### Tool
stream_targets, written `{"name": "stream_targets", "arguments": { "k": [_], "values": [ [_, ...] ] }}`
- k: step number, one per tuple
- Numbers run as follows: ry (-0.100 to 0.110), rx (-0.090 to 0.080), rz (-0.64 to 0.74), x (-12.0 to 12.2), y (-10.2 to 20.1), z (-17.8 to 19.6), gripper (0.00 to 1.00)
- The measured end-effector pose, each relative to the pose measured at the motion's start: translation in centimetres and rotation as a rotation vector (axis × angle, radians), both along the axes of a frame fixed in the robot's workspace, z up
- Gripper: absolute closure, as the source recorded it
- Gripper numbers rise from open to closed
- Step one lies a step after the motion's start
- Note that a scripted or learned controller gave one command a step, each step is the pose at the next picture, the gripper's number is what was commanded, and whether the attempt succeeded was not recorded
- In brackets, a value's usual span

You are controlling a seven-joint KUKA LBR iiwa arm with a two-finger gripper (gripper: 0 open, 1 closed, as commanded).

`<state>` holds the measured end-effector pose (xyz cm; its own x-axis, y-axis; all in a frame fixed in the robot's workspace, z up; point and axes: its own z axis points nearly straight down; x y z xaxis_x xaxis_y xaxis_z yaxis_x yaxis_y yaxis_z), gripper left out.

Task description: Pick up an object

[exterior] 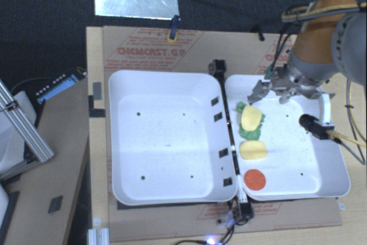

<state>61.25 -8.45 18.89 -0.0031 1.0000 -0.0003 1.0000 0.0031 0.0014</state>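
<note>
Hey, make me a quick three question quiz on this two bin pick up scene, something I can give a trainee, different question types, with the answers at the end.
1. True or false: the red disc lies in the left bin.
2. Multiple choice: which item lies nearest the claw? A) the red disc B) the upper yellow piece C) the lower yellow piece
3. Fill in: the green object lies partly under the upper ______ piece.

Key
1. False. It lies in the right bin, near the front edge.
2. B. The claw hangs over the back of the right bin, just above that piece.
3. Yellow.
</note>
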Motion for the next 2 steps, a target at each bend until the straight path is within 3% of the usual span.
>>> {"name": "stream_targets", "arguments": {
  "k": [1,2],
  "values": [
    [0.007,0.002,-0.005,-3.1,-2.0,-10.7,0.0],
    [-0.003,0.001,-0.001,-2.7,-1.9,-9.1,1.0]
  ]
}}
